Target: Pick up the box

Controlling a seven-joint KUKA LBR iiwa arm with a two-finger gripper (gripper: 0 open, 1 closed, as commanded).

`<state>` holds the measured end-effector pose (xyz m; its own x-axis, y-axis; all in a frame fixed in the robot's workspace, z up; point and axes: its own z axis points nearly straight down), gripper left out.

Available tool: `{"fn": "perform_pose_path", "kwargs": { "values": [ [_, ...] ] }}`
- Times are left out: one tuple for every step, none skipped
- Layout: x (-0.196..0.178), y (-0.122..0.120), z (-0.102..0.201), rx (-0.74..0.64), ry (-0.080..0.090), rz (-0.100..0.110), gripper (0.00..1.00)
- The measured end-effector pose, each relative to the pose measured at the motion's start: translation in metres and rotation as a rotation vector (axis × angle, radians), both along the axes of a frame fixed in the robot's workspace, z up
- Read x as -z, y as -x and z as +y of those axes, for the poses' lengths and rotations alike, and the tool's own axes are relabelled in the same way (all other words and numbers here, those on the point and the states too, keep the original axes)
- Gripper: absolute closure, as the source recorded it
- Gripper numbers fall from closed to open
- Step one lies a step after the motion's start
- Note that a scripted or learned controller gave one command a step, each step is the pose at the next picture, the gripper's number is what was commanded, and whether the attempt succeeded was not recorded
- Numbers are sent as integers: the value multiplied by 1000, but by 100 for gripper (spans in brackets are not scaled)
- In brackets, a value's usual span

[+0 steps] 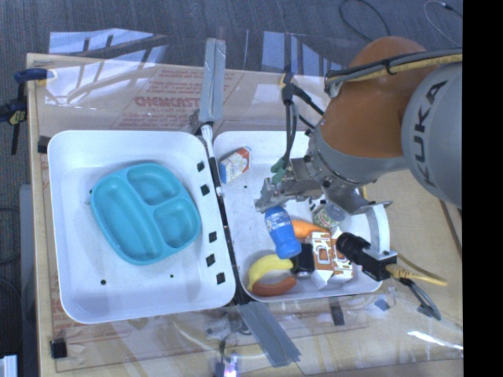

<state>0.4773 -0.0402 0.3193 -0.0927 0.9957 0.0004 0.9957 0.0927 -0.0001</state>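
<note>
The camera view is dominated by the grey arm [409, 116], which is extended from the right over the right bin [259, 144], its orange band above the wrist. The left bin [71, 289] is occupied by a blue divided plate [145, 212], which lies well apart from the work area and is judged irrelevant to the pick. The right bin is crowded toward its near end, so access from above is restricted there. The gripper [277, 188] is positioned over the middle of the right bin, just above the cap end of a blue bottle [280, 230]; whether its fingers are apart or together cannot be told, as they are blurred against the mechanism, and nothing is seen between them. Two cartons could be meant by the task: a small white-and-orange box [236, 163] lying alone near the far left corner of the right bin, clear of clutter, and a red-and-white box [328, 259] wedged among a banana [267, 269], a sausage [273, 287] and an orange item [302, 228]. The isolated box is judged the easier target.
</note>
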Motion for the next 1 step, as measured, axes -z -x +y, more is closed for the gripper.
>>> {"fn": "perform_pose_path", "kwargs": {
  "values": [
    [-78,0,-1,374,1,2,100]
  ]
}}
